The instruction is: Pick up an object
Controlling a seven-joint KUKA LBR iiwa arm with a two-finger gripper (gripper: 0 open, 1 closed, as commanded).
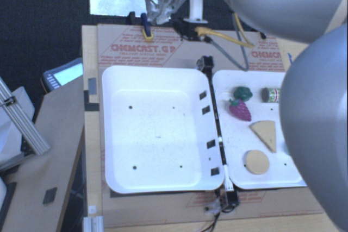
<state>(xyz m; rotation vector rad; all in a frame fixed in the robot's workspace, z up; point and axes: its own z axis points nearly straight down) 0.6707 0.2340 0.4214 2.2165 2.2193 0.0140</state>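
The right bin (239, 179) holds several small items: a green lumpy piece (243, 93), a purple berry-like piece (240, 110), a small can lying on its side (272, 95), a tan wedge (265, 135) and a tan round disc (256, 162). My gripper (157, 11) hangs at the top of the view, beyond the far rim of the left bin (111, 133) and well away from all the items. Nothing shows in its grasp. The grey arm covers the top right and the right bin's right edge.
A blue and yellow clamp (146, 29) sits on the bench's far edge just below the gripper. Black clips (207, 111) line the seam between the bins. Cables (228, 41) trail across the back board. A side table with a device (61, 77) stands at the left.
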